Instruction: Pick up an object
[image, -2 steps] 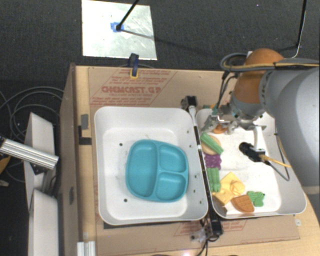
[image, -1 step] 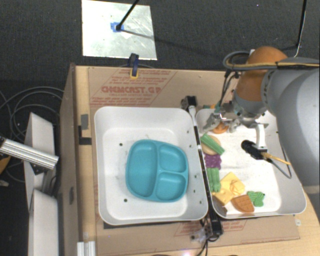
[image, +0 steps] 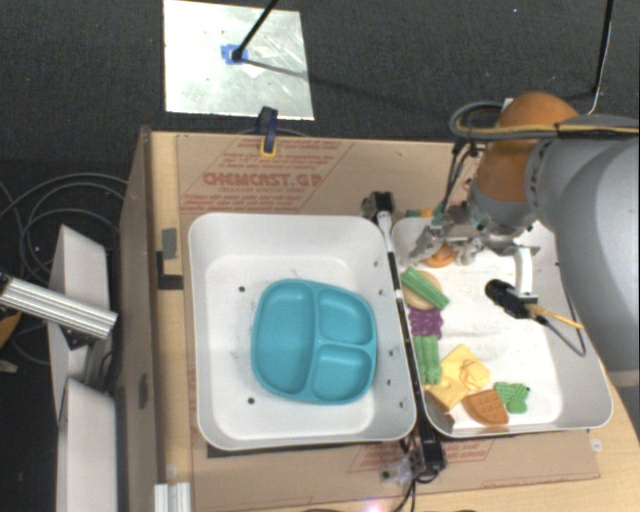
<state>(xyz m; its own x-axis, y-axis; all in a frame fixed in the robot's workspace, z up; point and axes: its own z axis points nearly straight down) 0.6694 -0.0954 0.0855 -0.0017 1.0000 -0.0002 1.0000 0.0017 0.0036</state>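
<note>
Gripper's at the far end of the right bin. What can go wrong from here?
1. The gripper sits by an orange piece close to the right bin's wall, which may block a clean descent.
2. The green-and-yellow toy, purple grapes and green pod lie packed in a row, so a grab there could catch or shove a neighbour.

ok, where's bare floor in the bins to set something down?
Left bin: a bare strip between the blue plate and the far wall. Right bin: bare between the yellow wedge and the right wall. Crowded along its left wall: toys in a row, gripper at the far end.
</note>
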